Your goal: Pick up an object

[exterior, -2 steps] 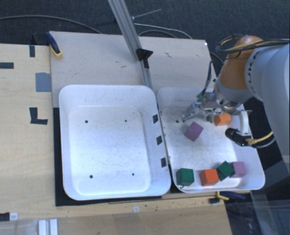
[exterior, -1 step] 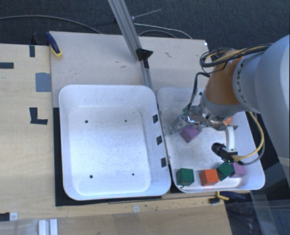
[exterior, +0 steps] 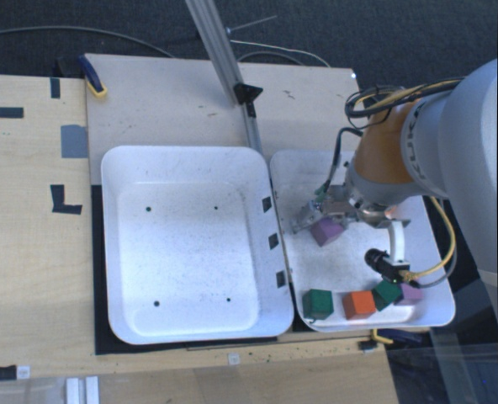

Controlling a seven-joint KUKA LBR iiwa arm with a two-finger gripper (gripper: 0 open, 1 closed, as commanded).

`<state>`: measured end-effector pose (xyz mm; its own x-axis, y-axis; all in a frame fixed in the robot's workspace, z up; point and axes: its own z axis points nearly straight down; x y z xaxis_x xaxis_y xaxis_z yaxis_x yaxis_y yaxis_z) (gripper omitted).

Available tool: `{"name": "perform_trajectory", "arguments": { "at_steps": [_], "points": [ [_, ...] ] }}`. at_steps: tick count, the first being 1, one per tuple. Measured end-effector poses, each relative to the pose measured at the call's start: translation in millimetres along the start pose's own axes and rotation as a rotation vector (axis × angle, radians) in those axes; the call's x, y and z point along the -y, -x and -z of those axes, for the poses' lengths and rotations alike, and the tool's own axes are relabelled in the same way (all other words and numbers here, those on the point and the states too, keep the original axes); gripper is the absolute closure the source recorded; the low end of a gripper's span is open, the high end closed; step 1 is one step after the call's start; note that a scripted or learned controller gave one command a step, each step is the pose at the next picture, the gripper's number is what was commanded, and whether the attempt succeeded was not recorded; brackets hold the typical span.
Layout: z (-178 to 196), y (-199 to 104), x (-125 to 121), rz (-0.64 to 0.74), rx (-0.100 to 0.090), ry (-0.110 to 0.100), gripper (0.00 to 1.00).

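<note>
— Where's the block?

— The purple block (exterior: 325, 231) sits in the right bin (exterior: 304, 175), mid-floor, right at my tool (exterior: 320, 217). Whether the tool is clenched on it or released, I cannot tell.

— Anything else there?

— A green cube (exterior: 318, 303), an orange cube (exterior: 358, 304), a second green block (exterior: 387, 294) and a pink piece (exterior: 411, 292) along the near wall. The left bin (exterior: 114, 175) adjoins on the worktop (exterior: 30, 251).
</note>
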<state>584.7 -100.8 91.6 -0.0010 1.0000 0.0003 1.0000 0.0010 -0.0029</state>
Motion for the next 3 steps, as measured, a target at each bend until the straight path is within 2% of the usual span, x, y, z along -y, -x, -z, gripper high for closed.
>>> {"name": "perform_trajectory", "arguments": {
  "at_steps": [1, 2, 3],
  "points": [
    [9, -1, 0, 0.001, -0.001, -0.001, 1.00],
    [104, -128, 28, 0.005, -0.001, 0.007, 1.00],
    [100, -108, -3, 0.000, 0.001, 0.002, 1.00]
  ]
}}
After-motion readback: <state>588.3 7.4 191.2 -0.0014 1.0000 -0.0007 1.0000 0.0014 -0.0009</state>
